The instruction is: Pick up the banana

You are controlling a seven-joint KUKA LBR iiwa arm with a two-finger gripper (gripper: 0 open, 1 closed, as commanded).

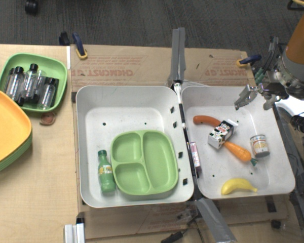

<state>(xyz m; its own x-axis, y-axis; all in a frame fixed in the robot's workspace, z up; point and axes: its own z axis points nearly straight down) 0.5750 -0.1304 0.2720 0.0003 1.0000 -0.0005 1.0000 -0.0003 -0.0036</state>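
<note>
Left white bin: one green three-compartment plastic tray, one green bottle. Right white bin: two orange carrots, one black-and-white carton, one small can, one yellow banana at near edge, long axis left-right, tip pointing right. End effector hovered over far right corner, fingers spread wide, holding nothing.

Left white bin: green divided tray, green bottle lying just left of it. Right white bin: orange carrot, small patterned box touching it, orange-red pepper beyond, small jar at right. Far left on bench: green dish of dark-capped bottles, stacked orange plates.
</note>
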